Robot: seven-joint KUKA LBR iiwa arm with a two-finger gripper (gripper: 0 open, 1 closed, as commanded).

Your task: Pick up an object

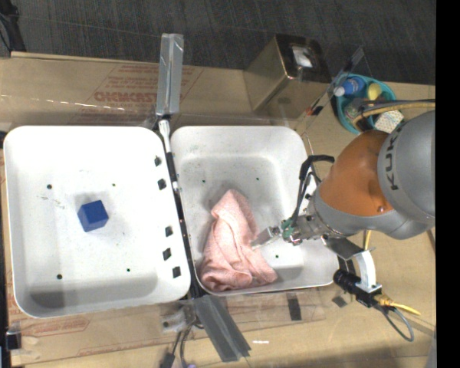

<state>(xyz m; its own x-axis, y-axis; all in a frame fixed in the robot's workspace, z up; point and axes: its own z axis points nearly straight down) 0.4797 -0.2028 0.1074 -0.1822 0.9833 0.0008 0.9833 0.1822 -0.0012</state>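
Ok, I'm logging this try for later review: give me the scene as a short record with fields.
left bin: holds a blue cube
right bin: holds a crumpled pink cloth
gripper: low in the right bin, at the cloth's right edge
grasp: cannot tell from this view
arm: reaches in from the right

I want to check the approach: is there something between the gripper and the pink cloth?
Nothing visible. The gripper is in the right bin, at the cloth's right edge.

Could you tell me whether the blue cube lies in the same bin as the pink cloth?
No, the blue cube sits in the left bin, the pink cloth in the right bin.
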